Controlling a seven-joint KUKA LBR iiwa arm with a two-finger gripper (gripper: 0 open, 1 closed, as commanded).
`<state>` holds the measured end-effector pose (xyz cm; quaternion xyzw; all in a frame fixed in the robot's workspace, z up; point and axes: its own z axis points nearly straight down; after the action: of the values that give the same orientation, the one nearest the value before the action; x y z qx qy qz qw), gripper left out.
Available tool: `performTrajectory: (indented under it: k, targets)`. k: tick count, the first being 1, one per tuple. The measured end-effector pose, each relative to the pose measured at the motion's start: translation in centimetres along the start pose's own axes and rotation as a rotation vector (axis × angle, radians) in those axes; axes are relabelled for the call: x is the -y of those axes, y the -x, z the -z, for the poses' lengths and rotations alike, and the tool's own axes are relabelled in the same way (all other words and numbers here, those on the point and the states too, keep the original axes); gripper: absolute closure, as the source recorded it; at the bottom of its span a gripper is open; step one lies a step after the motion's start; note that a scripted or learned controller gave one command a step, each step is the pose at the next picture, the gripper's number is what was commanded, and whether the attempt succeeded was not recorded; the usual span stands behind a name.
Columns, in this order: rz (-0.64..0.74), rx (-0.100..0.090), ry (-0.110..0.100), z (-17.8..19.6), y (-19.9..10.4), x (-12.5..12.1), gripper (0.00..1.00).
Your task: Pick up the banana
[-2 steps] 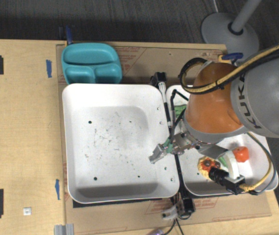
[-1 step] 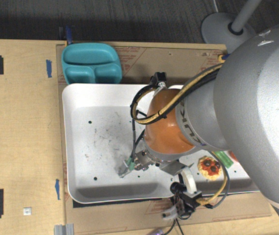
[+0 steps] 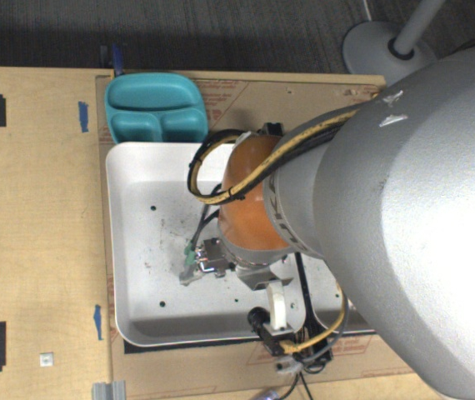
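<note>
My grey arm with its orange band (image 3: 250, 198) reaches in from the right and hangs low over the white bin (image 3: 137, 223). It covers the bin's middle and whole right half, hiding whatever lies beneath it. The gripper (image 3: 196, 267) pokes out to the left under the orange band as a small metal block with a green spot, close above the bin floor near its centre. A yellow-and-black cable (image 3: 212, 192) loops around the wrist.
A teal divided tray (image 3: 156, 108) stands against the bin's far rim. The brown bench (image 3: 37, 223) stretches to the left with black marks and blue tape. A grey round stand base (image 3: 379, 48) sits at the back right.
</note>
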<state>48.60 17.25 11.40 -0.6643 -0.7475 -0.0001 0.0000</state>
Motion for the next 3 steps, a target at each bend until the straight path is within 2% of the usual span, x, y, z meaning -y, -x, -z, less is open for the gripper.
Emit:
performTrajectory:
  k: [1,2,3]
  targets:
    - [-0.216,0.000,-0.001,6.8,-3.0,-1.3,0.00]
    - [0.099,0.000,-0.002,10.2,5.5,1.3,0.00]
    - [0.086,-0.001,0.000,-2.8,-0.1,0.7,0.00]
